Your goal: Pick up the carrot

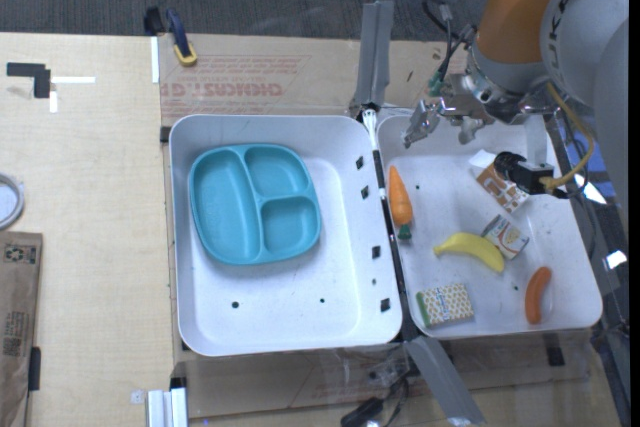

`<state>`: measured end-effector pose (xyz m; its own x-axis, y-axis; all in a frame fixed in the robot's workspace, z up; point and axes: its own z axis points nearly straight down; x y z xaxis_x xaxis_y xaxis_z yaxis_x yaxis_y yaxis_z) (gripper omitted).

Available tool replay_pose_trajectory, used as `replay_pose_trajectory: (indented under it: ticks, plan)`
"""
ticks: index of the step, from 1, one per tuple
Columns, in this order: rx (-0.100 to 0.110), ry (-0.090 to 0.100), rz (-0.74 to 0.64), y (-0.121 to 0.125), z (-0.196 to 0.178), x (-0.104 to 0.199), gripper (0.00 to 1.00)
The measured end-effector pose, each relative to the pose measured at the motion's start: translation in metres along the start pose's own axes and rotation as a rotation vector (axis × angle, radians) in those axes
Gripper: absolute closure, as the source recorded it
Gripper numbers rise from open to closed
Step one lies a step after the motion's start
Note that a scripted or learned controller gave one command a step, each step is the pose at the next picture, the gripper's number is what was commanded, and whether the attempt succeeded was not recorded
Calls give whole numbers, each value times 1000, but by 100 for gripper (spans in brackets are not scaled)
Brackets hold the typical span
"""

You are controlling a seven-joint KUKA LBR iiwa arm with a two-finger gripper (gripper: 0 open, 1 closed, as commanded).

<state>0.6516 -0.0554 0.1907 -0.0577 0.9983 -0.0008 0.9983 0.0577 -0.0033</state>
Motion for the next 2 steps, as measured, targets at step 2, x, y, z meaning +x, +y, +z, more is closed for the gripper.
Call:
replay_pose_trajectory:
  ticks: [2]
  plan:
    - [-1,-1,-171,13,0,98,0]
